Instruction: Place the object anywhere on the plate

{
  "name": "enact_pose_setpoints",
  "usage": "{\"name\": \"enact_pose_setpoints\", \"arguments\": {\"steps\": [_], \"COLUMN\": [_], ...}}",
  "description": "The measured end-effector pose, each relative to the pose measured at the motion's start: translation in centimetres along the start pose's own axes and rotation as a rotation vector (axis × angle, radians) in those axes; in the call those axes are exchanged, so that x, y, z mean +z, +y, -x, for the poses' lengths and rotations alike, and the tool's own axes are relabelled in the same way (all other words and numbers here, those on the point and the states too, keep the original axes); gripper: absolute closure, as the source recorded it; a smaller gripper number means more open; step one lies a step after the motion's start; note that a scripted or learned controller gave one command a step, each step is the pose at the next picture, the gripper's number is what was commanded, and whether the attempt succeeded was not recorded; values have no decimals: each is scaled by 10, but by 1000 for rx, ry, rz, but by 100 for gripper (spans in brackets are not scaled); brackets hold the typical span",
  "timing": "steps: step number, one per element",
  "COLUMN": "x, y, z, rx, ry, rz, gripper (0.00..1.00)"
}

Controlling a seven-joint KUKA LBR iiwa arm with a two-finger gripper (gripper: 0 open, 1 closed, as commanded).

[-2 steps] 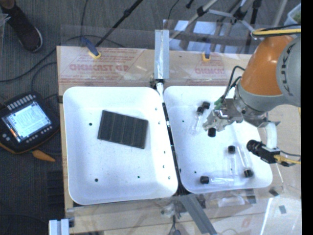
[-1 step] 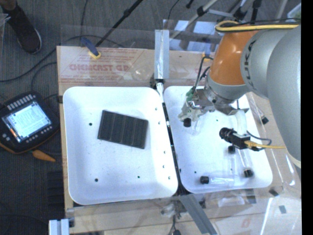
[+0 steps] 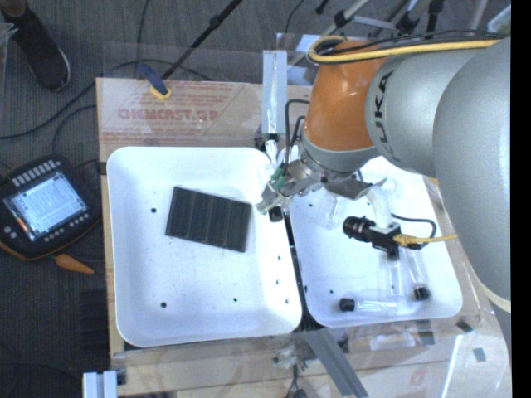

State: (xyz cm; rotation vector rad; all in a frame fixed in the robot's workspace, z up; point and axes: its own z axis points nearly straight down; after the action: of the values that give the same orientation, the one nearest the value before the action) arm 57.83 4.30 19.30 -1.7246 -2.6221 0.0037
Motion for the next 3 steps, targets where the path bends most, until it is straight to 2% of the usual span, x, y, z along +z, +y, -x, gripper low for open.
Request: {"name": "enact_pose_setpoints", "arguments": {"steps": [1,2,3], "x": [11,-58,-116], "y": [58,45,17], "z": [-22,-128,-174], "rx": [-287,-125,-354], "ry": [-1,-2,-3], "rz": [1,1,2], "gripper": [100,100,100]}}
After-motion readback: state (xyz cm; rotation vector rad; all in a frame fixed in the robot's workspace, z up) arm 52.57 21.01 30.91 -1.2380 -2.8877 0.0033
